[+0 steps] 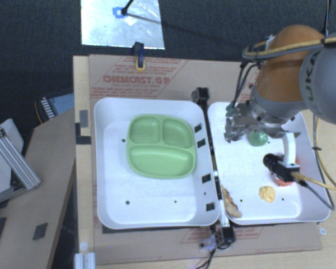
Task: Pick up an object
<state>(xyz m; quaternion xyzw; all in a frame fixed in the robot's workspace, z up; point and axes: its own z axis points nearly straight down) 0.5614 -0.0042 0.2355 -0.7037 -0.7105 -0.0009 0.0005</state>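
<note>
The grey arm (302, 66) reaches in from the right, and its bulk covers much of the upper part of the right bin (252, 214). The gripper (233, 132) hangs low over that bin's upper left area, near the divide between the bins. It reads as a dark metallic tangle against the white floor, so I cannot tell whether it is apart or together. Just beside it, a green round object (259, 139) lies partly hidden under the wrist. Lower in the same bin sit a small yellow lump (267, 193), an orange-red thing (280, 179) mostly covered by robot hardware, and a tan elongated piece (231, 203) against the left wall. The left bin (112, 198) holds a pale green divided plate (159, 146), lying flat and well apart from the gripper.
</note>
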